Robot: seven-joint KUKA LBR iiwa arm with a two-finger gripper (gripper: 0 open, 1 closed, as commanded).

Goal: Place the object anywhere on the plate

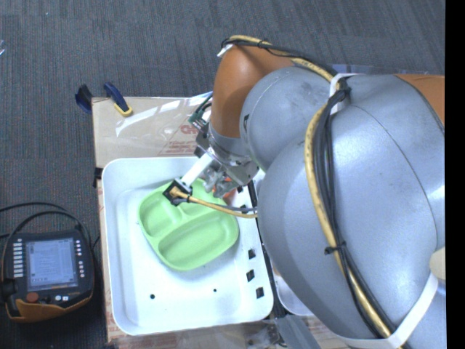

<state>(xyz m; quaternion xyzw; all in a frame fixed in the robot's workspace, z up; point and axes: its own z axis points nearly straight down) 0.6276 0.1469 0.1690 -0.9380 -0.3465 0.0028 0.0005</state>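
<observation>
A: What is the green divided plate point(190, 233) made of?
B: Plastic, by the look of it. It's smooth, with a soft, dull sheen. The white bin point(131, 282) under it is plastic too, but glossier, and light catches its rim.
A: And the arm point(363, 195)?
B: A smooth, satin grey shell. It could be painted metal or hard plastic, I can't tell which. The orange band point(236, 86) shines more.
A: The brown sheet point(138, 129)?
B: Matt cardboard, partly under clear glossy film. The floor point(109, 27) is dark ribbed carpet, rough. The teach pendant point(47, 264) has a matt black plastic casing.
</observation>
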